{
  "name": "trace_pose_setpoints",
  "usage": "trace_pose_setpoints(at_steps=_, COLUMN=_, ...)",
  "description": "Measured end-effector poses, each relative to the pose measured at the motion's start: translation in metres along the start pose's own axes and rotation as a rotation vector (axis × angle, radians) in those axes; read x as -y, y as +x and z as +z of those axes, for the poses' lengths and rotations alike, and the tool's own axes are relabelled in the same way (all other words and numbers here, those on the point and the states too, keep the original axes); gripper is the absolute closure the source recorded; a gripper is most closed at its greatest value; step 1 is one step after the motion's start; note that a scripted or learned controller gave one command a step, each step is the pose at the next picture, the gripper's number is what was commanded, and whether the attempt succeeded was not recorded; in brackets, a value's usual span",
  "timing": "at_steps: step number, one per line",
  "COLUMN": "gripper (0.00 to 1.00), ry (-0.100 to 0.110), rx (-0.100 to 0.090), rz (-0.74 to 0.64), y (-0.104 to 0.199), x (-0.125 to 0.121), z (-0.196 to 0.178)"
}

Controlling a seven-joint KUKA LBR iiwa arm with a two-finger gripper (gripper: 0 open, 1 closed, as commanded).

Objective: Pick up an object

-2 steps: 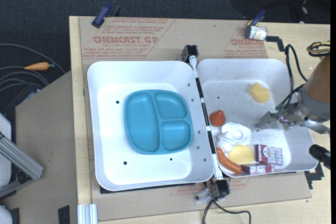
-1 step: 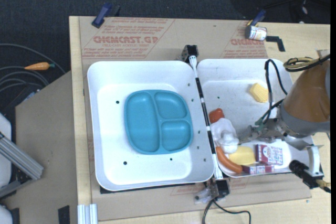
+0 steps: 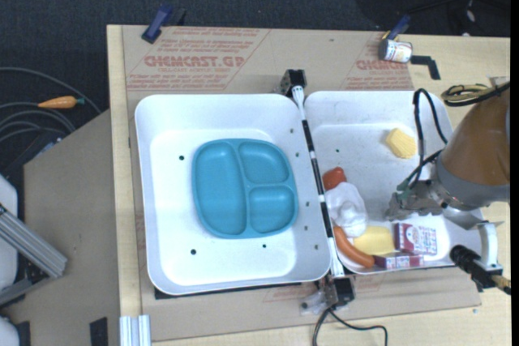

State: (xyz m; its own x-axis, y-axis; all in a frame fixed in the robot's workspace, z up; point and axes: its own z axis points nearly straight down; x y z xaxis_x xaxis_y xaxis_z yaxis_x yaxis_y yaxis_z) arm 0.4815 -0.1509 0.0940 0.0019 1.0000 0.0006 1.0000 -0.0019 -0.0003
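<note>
At the right bin's (image 3: 369, 105) near edge a small red-and-white carton (image 3: 415, 241) lies beside a yellow piece (image 3: 375, 240) and an orange hot dog (image 3: 351, 249). The gripper (image 3: 412, 202) hovers just above the carton; its state cannot be told. Farther off sits a yellow chunk (image 3: 401, 143). The left bin (image 3: 162, 174) holds a blue divided plate (image 3: 244, 187).

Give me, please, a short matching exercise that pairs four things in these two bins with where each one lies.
Things:
1. blue divided plate
2. yellow block
3. red-and-white carton
4. orange sausage-shaped toy

Places:
A. near edge of the right bin, beside the gripper
B. far part of the right bin
C. middle of the left bin
D. right bin's near corner by the divider

Pairs: 1-C, 2-B, 3-A, 4-D
</note>
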Motion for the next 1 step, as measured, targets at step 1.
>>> trace_pose_setpoints(at_steps=1, gripper=0.00, ry=0.000, rx=0.000, rz=0.000, y=0.0000, x=0.0001, z=0.0001)
